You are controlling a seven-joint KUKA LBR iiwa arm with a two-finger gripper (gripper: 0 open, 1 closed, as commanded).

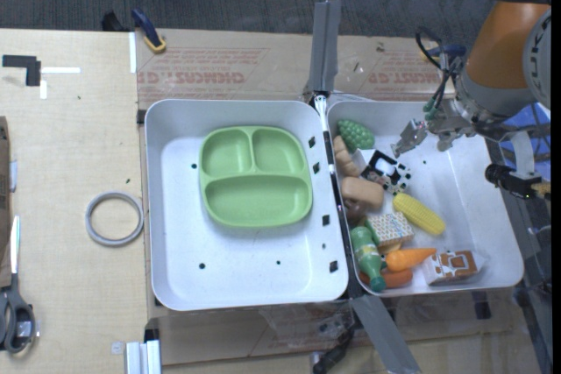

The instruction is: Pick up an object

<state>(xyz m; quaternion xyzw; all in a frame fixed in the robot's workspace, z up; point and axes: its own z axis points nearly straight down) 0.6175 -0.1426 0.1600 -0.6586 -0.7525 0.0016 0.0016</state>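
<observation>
Over the right-hand shallow white bin [491, 215], near its far edge, hung the two-finger gripper [410, 138] of the grey arm with the orange band [504, 35]. Its slim metal fingers [408, 136] pointed down and toward the bin's left side, with nothing between them — they looked slightly parted, released rather than clenched.

Along the left wall of that bin lay a crowd of small toys: a knobbly dark green plastic piece [355, 134] at the far end, beige toy bread pieces [358, 184] below it, and a small black-and-white checked object [389, 170] just beside them, near the fingertips but apart from them. A yellow toy corn cob [419, 214] lay tilted toward the bin's middle. Closer to the near edge sat a pale waffle-textured block [390, 229], a green toy bottle [367, 257], an orange toy carrot [407, 261] and a small brown-and-white printed box [452, 266].

The left-hand white bin [175, 215] held a light green divided plastic plate [256, 177] with three compartments — resting flat near the bin's centre.

On the wooden bench [70, 144] to the left lay a ring of clear tape [115, 217] and a pair of scissors [15, 315].
</observation>
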